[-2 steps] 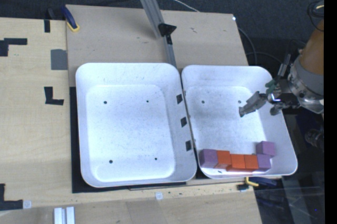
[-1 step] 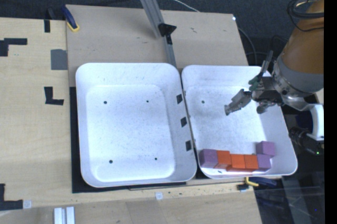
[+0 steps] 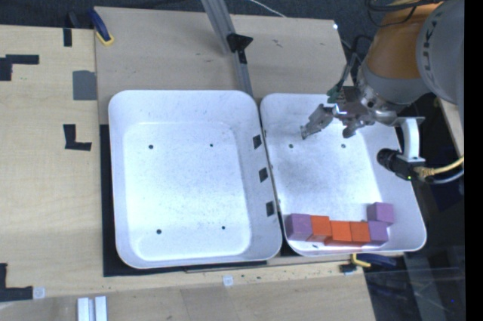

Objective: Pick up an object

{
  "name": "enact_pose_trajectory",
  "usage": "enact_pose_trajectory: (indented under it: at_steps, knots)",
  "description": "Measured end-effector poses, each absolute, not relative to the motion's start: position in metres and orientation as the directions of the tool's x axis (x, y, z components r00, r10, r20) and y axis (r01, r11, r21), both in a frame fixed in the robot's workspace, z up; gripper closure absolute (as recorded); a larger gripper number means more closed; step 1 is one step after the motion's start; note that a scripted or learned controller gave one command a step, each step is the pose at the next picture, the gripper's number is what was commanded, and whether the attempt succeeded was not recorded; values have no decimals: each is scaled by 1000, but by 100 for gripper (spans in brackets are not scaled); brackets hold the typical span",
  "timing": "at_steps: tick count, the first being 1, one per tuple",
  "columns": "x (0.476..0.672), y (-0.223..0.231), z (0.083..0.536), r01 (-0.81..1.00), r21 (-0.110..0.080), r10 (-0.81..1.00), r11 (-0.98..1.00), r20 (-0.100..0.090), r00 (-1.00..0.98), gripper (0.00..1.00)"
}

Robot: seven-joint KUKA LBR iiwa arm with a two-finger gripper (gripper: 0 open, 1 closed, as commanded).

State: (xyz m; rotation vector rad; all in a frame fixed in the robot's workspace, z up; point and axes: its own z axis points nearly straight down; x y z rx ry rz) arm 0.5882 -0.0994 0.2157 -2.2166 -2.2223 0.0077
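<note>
The tool (image 3: 330, 123) is hovering spread open and holding nothing over the right bin (image 3: 317, 161); it should be descending squarely onto the blocks (image 3: 339, 227).

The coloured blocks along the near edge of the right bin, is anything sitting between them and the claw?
Nothing visible does. The claw hangs over the far part of the right shallow white bin, and the row of purple and orange foam blocks lies against its near wall, with bare speckled floor between them.
</note>
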Motion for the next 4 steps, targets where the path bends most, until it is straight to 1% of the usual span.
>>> enact_pose_trajectory:
  at_steps: [1, 2, 3, 4]
  knots:
    - [586, -84, 190, 1000, -5, 1000, 2, -1, -2, 0]
    - [619, -89, 224, 1000, 4, 1000, 2, -1, -2, 0]
    - [641, -126, 227, 1000, 1, 1000, -1, -2, 1, 0]
    - [631, -147, 293, 1000, 5, 1000, 0, -2, 0, 0]
